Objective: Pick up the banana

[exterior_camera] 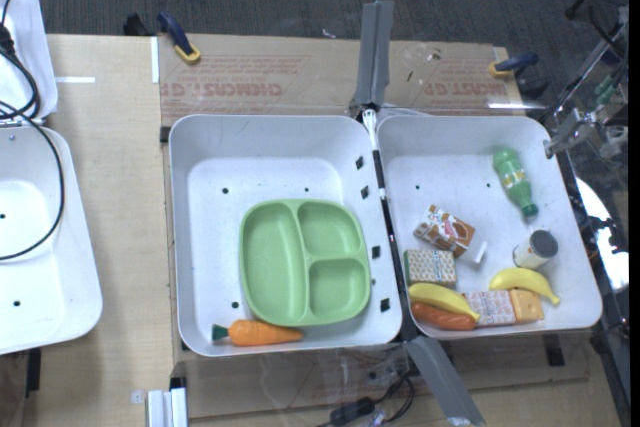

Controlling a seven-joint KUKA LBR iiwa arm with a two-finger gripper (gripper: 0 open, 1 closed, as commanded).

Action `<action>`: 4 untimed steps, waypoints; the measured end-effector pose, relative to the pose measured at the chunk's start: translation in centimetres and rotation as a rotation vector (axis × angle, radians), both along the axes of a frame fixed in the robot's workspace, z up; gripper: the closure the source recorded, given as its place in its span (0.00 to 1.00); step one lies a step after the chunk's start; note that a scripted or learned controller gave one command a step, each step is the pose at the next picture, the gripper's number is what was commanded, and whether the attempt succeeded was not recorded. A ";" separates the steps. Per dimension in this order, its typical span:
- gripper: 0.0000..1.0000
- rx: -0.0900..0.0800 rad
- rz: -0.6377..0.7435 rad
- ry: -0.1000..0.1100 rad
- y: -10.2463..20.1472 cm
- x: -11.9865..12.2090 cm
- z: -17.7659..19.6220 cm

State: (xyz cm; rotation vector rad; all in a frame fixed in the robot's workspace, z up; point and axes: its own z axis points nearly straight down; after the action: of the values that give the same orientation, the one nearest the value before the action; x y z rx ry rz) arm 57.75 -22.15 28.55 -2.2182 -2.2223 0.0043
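**Two bananas lie in the right bin**

Pale wood worktop (110,115) carries two white bins side by side, and we find the task's fruit in the right bin (440,140). One banana (526,281) lies near that bin's front right corner, curved, just beside a small can (538,248) and touching an orange-and-white snack box (505,307). A second banana (443,298) lies along the front wall, resting against a red-orange sausage-shaped toy (445,318) and just below a patterned carton (430,267). Farther back we see a brown-and-white packet (445,231) and a green bottle (514,179) lying on its side.

We see the left bin (200,155) holding a green divided plate (305,261) and a carrot (258,334) at its front wall.

Metal parts stand at the right edge of the view; we cannot tell the gripper's state.
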 end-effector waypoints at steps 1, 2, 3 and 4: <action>0.00 0.001 0.082 0.000 0.5 -8.4 -9.7; 0.00 0.000 0.184 -0.004 2.4 -9.6 -16.3; 0.00 0.002 0.295 -0.001 5.5 -10.0 -19.5; 1.00 0.001 0.292 -0.004 5.4 -9.9 -18.6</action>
State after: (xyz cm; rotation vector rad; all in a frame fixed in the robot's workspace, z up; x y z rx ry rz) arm 47.87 -16.74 9.98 -1.8731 -2.5232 -0.0011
